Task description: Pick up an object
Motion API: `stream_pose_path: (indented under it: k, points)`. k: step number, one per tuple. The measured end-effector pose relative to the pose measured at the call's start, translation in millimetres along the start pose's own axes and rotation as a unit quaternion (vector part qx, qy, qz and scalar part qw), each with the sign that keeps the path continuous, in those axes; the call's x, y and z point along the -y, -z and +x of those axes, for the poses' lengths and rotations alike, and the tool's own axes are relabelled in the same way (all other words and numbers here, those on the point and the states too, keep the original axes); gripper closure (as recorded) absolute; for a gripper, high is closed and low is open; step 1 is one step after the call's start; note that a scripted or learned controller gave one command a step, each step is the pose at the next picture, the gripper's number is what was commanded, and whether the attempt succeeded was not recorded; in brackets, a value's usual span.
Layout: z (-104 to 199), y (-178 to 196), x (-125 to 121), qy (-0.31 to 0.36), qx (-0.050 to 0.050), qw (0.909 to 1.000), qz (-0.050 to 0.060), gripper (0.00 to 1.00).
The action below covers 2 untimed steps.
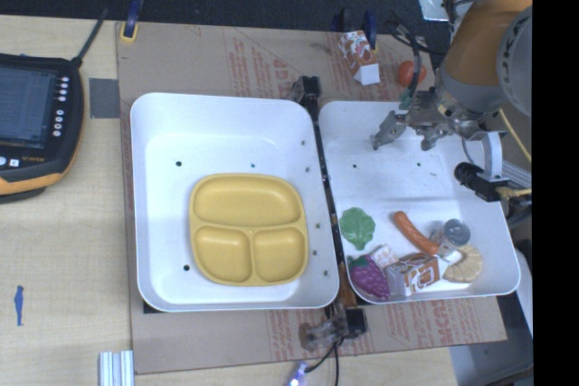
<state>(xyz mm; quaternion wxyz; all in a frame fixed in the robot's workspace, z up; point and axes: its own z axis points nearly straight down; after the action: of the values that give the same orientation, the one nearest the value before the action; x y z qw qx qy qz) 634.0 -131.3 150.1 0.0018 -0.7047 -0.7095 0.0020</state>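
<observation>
White bin [362, 167]: sausage [413, 231] lies below claw [404, 133].

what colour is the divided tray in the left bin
Yellow; the divided tray shows clearly in the camera view.

Two white bins [226, 108] sat on brown cardboard [226, 59] printed with faint red lettering. A pale yellow divided tray [247, 228] filled the lower middle of the frame. At lower right lay a green leafy piece [356, 227], purple grapes [368, 277], an orange-red sausage [412, 232], a brown-and-white carton [418, 272] and a tan biscuit [465, 265]. The arm [484, 36] at upper right was grey with an orange band. At far left was a black pendant [36, 122] edged in orange.
</observation>
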Motion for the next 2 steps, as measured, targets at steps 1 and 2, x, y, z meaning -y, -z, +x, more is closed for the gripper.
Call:
stream_pose_path:
  k: [1,2]
  points:
    - [-25.6,-59.2,59.7,-0.001,0.000,1.0000,0.000,0.00]
    - [-32.1,-59.3,110.9,-0.001,0.000,1.0000,0.000,0.00]
